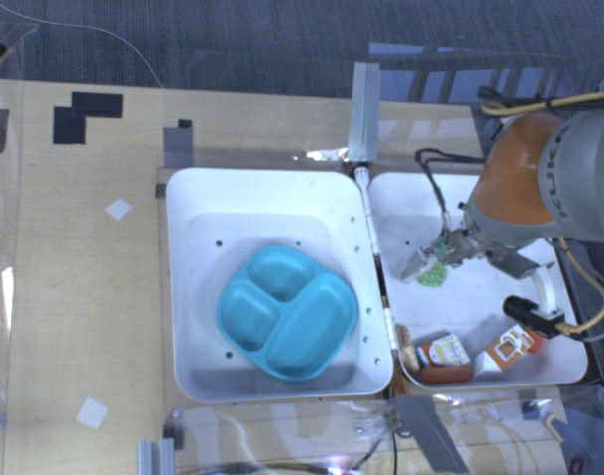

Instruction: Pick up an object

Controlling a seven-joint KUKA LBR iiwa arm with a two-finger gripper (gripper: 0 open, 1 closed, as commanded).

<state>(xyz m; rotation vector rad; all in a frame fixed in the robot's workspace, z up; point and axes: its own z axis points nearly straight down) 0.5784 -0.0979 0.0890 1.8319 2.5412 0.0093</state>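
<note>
In the right bin, my gripper sits over a green object; I can't tell its grip.

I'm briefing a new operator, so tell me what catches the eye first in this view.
The bright blue divided plate stands out most, lying alone in the left bin. Next comes the grey arm with its orange band, reaching in from the right over the right bin, its tool low beside a small green object. A few small packaged items crowd that bin's near edge.
</note>
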